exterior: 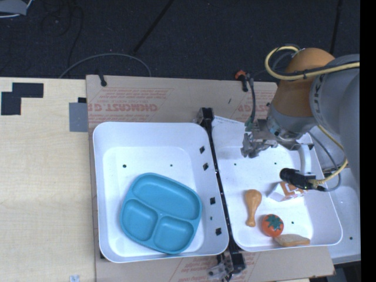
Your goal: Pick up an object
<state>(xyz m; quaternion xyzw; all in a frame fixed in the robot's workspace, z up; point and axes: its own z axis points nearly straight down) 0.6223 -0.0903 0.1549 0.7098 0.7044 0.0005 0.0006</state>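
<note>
Well, from the overhead camera view I have two white bins side by side on the bench; the left bin holds one blue divided tray, lying flat towards its near end with three compartments facing up; the right bin holds the pickable things, all in its near half. A tan drumstick lies roughly lengthwise near the bin's middle, thick end away from me; a red-orange ball with a green spot sits just beside its thin end; a pale tan flat piece lies against the near wall, close under the ball, though I cannot tell if they touch; a small orange-and-white scrap lies further back, to the right of the drumstick.

The gripper hangs over the far left part of the right bin, well apart from all four things; I cannot tell whether the claw is wide or narrow from this angle. The arm comes in over the bin's far right corner; black clips line the wall between the bins; printed cardboard lies beneath them.
</note>
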